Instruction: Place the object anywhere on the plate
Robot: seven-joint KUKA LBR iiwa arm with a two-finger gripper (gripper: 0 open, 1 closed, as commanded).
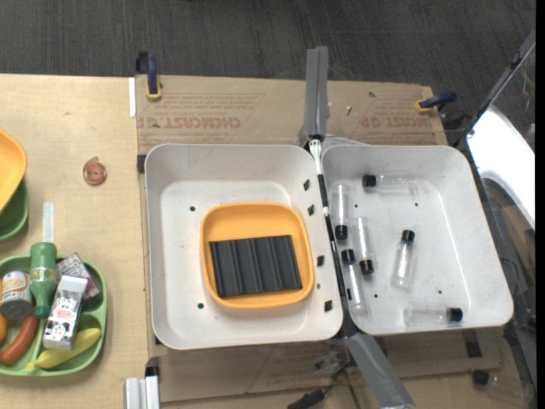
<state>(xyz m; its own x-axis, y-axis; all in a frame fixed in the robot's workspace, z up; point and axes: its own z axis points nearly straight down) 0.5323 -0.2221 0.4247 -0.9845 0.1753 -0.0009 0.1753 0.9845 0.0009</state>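
An orange square plate point(255, 216) with rounded corners sits in the middle of the left white bin point(170, 228). A dark grey ribbed rectangular block point(255, 264) lies flat on the plate and covers most of its floor. In the right white bin point(460, 220) several clear vials with black caps lie scattered: one near the middle point(403, 254), one along the left wall point(341, 211), and one at the front right point(434, 315).
A grey metal post point(317, 92) stands behind the seam between the bins. On the wooden table to the left are a green plate of toy food point(89, 339), a yellow bowl point(8, 173) and a small pink disc point(94, 171). Cardboard point(221, 113) lies under the bins.
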